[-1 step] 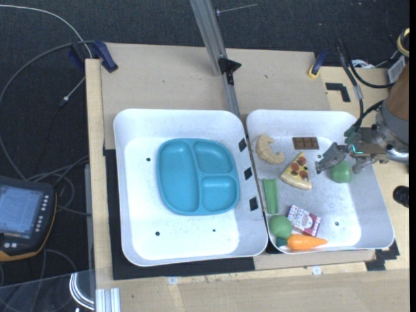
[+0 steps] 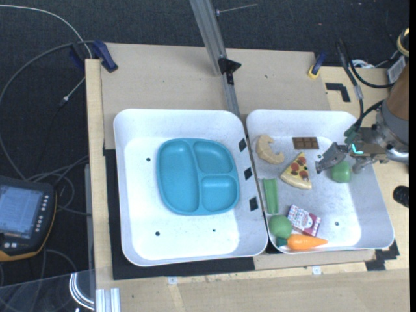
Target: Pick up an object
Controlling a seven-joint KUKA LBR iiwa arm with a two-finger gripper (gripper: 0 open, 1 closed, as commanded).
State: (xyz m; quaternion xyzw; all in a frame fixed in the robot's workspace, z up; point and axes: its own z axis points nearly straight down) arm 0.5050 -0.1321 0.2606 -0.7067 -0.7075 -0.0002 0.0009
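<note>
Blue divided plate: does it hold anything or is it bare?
Bare. All three compartments of the blue divided plate show plain blue; the toy food lies in the right bin.

**One fixed camera above the bench**

You look down at a slant from well above, taking in both bins: the left bin point(image 2: 130, 194), the right bin point(image 2: 370, 220) and the surrounding bench point(image 2: 162, 77).

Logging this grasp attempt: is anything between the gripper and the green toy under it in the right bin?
Nothing visible. The gripper sits directly over the green toy in the right bin. The nearest neighbour, the pizza slice, lies apart toward the divider, and the chocolate bar farther back.
</note>
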